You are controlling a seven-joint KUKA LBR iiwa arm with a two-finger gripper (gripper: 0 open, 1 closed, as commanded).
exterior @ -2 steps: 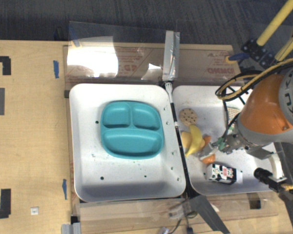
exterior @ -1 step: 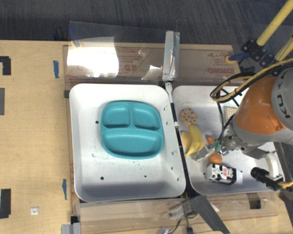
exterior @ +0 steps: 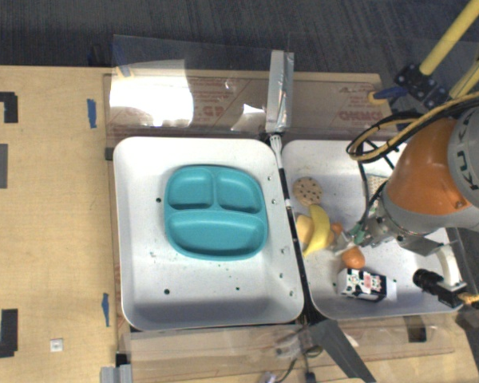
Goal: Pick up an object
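I've got the gripper (exterior: 358, 235) low in the right bin (exterior: 335, 159), just above the orange object (exterior: 353, 257); I can't tell its state. The banana (exterior: 315, 230) sits just beside it toward the bin's left wall, so I might nudge it or grab both. The cookie (exterior: 306, 188) and black-and-white toy (exterior: 364, 284) crowd nearby. The teal tray (exterior: 216, 213) fills the left bin.
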